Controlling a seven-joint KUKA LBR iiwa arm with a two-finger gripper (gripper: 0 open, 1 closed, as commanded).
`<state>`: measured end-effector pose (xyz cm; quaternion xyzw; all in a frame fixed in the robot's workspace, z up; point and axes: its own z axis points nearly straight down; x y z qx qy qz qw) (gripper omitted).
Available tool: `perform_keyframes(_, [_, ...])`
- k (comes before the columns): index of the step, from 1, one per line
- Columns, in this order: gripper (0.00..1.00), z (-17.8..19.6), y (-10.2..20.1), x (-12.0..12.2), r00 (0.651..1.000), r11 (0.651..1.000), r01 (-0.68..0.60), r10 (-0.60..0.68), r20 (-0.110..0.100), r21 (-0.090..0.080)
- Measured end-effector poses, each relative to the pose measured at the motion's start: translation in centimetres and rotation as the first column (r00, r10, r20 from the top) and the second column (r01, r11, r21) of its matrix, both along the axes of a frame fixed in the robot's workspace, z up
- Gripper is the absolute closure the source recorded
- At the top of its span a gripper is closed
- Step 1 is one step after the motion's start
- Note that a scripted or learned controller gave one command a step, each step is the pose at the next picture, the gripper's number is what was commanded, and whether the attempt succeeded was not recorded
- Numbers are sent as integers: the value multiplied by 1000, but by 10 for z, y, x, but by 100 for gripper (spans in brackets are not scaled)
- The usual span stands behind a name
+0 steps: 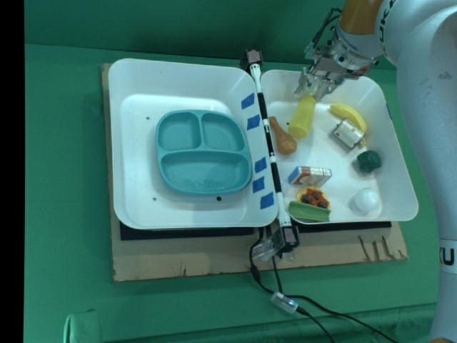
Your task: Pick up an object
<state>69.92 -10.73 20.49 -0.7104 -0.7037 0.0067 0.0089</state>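
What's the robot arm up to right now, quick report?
Gripper open, nothing held, above yellow bottle in right bin. Banana, drumstick lie close by.

The right bin [400,191] is crowded: a yellow bottle [302,117], drumstick [283,136], banana [349,115], can [346,133], small box [310,175], green lump [368,161], white ball [365,201] and food tray [311,204] lie near each other with small gaps. There is bare floor along its near right wall. In the left bin [136,106], the teal plate [203,151] fills the middle, with open room all around it.
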Motion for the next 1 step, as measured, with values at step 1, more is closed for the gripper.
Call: perform_keyframes(1, [100, 160, 43, -41, 999, 1000, -6, 7, 41, -7])
